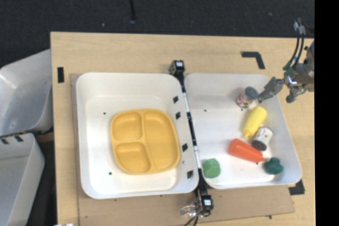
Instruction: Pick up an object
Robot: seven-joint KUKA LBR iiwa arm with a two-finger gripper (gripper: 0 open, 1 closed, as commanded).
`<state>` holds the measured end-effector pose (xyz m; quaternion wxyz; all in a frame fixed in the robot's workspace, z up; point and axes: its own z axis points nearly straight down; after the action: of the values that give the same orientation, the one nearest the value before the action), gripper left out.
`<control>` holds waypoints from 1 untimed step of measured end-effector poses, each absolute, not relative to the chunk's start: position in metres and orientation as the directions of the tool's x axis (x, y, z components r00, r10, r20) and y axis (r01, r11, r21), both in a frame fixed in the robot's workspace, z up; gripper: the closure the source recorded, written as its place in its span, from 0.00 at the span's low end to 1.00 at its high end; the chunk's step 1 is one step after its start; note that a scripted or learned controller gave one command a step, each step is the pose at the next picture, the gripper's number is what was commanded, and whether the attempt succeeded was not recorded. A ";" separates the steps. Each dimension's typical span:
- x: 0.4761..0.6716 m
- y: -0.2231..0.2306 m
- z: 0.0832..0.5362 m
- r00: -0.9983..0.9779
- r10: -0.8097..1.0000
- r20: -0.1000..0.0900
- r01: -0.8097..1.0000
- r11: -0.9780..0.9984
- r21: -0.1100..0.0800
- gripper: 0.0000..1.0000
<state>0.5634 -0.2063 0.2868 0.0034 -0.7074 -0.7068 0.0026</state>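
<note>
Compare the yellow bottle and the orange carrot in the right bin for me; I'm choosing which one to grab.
The yellow bottle is pale yellow and blunt; the orange carrot is orange-red and tapers. The bottle lies nearer the bin's far side, pointing up-right in the picture; the carrot lies nearer the front, pointing down-right. The bottle looks stubbier, the carrot slimmer at one end. Both lie flat in the right bin, each close to a small can.

Two white bins on a pale wooden bench

The bench (132,50) stands on a dark floor, with the left bin (90,114) and the right bin (212,92) touching along a clipped middle seam. A yellow divided plate (144,141) with three compartments lies flat in the left bin. A white container (21,92) sits off the bench's left edge.
</note>
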 end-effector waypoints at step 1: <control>0.565 -0.206 0.293 -0.002 1.000 -0.001 1.000 0.002 0.002 0.00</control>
<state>0.5652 -0.2056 0.2927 -0.0008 -0.7066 -0.7077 -0.0004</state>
